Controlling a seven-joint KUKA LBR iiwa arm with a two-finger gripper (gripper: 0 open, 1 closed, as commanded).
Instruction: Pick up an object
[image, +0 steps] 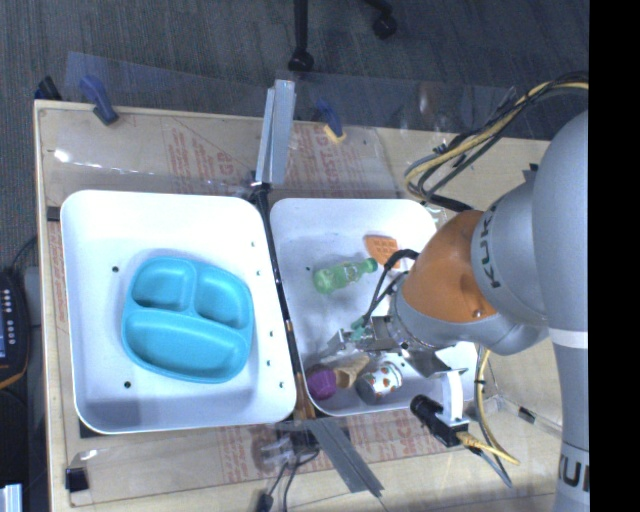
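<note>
The right white bin (300, 230) holds a green bottle (345, 273) lying on its side and a small orange item (381, 245) behind it. At its front edge sit a purple object (321, 381), a tan piece (346, 376) and a shiny silver rounded object (380, 381). My gripper (348, 341) is low in this bin, just above the tan piece and between the bottle and the front cluster. The orange wrist and grey arm cover the bin's right part. Nothing is visibly held.
The left white bin (90, 230) holds a blue compartment tray (188, 316). A raised divider (270, 250) separates the two bins. Yellow and black cables (470, 150) loop behind the right bin.
</note>
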